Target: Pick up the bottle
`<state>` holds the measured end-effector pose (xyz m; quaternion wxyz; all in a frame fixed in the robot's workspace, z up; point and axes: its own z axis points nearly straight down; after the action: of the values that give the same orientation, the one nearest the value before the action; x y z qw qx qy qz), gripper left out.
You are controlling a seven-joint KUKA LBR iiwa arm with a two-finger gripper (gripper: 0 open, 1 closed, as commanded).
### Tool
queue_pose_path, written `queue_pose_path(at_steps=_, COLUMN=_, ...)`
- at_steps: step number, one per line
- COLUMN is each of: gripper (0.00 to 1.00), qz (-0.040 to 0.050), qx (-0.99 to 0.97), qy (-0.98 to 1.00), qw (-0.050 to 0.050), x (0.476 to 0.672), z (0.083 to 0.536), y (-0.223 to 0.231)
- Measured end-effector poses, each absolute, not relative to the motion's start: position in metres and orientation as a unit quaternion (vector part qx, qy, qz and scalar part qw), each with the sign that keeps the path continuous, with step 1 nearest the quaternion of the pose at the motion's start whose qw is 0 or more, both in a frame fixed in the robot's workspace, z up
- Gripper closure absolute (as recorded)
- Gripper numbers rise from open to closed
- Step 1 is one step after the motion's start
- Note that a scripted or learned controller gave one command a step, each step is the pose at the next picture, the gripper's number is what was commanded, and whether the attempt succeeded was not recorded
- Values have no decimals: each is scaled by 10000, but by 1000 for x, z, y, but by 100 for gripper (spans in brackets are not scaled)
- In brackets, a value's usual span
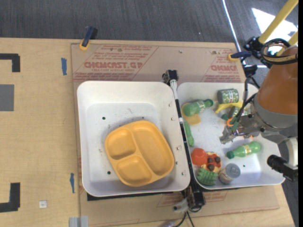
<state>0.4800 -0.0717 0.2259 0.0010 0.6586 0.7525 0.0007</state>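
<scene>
The claw (232,135) hangs low in the right-hand bin (208,141), its dark metal fingers pointing toward the middle of the bin floor; the view is too small and cluttered to tell how far apart they stand, and nothing can be seen between them. Just beside it, toward the near right corner, lies a small green bottle (245,150) on its side, its pale yellow-green body smooth and glossy, its neck end toward the claw. A second, darker green bottle (196,108) lies near the far left of the same bin, well apart from the claw. By my reading the step in hand is the approach: the claw is close to the nearer bottle but not yet on it. The next move calls for shifting over the bottle's round body and closing across its width, since a slick cylinder lying flat could roll or slip away. Around it are a green-labelled can (228,96), a yellow banana (227,109), a red cup (199,155) and a grey lid-like disc (231,170). In the left bin (90,126) sits a yellow plastic tray (138,152) with three compartments, matte and round-cornered.
</scene>
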Motion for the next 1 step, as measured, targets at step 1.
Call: queue_pose_path(at_steps=1, gripper=0, qz=6, qx=6586, qy=7525, qw=11, x=480, z=226, y=-72)
